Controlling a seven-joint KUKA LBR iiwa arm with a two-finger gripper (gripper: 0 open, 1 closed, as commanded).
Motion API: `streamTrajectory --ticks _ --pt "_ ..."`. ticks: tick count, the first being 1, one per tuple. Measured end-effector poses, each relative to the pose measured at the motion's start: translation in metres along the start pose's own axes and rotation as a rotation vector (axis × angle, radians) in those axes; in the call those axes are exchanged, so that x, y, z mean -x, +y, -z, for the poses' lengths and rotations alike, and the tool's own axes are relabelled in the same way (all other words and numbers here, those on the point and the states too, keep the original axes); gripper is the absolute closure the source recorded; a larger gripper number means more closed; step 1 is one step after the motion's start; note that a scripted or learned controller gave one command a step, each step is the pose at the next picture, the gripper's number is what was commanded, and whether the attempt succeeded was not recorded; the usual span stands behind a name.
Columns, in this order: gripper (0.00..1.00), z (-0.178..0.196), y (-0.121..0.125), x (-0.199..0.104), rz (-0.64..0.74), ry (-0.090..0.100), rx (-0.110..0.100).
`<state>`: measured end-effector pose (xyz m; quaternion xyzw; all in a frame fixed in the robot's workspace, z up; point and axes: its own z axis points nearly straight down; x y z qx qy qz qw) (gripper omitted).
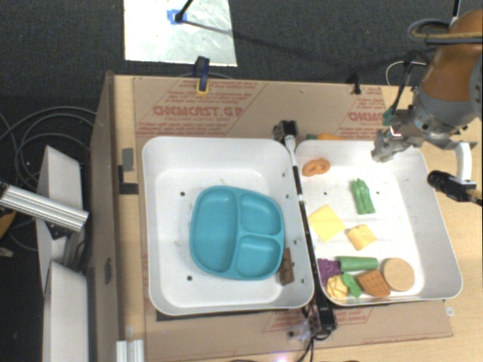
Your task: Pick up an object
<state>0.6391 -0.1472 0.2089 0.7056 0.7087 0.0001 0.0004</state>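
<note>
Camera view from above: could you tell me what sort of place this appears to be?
Probably a robotics lab bench for grasping trials: two white bins side by side, toy food such as a yellow cheese slice, and the gripper over the right bin.

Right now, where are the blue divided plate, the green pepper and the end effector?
blue divided plate (236, 232): camera view, on its central ridge.
green pepper (363, 197): camera view, mid-body.
end effector (382, 151): camera view, at its tip.
</note>
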Motion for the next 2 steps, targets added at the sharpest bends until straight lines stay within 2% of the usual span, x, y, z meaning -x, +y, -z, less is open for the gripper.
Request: streamTrajectory --ticks 1,2 --pt "0.00 0.000 0.001 0.000 0.000 0.000 0.002" --pt "0.00 -0.131 -0.020 0.011 -0.004 0.001 -0.008"
